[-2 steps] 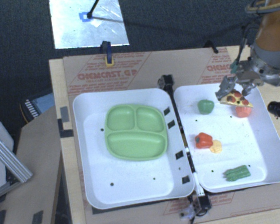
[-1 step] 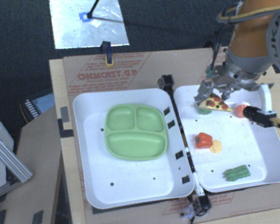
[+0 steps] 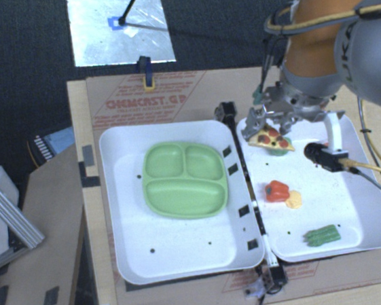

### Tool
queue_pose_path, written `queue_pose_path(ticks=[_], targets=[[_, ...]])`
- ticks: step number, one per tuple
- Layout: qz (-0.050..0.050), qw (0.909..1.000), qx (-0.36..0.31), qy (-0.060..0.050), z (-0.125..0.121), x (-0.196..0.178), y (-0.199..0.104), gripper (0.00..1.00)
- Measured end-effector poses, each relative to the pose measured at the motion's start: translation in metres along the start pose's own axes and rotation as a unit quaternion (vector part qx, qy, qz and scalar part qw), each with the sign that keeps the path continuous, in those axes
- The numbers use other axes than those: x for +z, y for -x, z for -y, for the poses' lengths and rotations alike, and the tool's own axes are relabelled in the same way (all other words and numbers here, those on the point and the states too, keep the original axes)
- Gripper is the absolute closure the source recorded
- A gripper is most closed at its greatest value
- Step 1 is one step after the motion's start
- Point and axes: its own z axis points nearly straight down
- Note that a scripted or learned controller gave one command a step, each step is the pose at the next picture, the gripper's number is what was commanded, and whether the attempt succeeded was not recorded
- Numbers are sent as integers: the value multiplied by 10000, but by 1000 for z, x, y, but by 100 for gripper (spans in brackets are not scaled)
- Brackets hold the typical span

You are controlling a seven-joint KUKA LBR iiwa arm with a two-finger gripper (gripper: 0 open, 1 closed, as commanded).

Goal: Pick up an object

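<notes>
My gripper (image 3: 256, 126) hangs over the back left corner of the right bin (image 3: 368, 213). Its fingers are shut on the near end of a toy pizza slice (image 3: 273, 142), which slants down to the right from the fingertips. Further forward in the same bin lie a red pepper (image 3: 276, 190), a small yellow piece (image 3: 293, 201) touching it, and a green vegetable (image 3: 322, 235) near the front edge.
The left bin (image 3: 130, 251) holds a green divided plate (image 3: 183, 179). A black divider (image 3: 242, 176) runs between the two bins. The arm's grey and orange body (image 3: 326, 23) looms over the right bin's back right.
</notes>
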Motion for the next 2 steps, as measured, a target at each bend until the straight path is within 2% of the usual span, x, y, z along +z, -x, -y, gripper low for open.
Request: queue_pose_path(ticks=[2], targets=[[-2,10000,2,-12,-14,24,-89,100]])
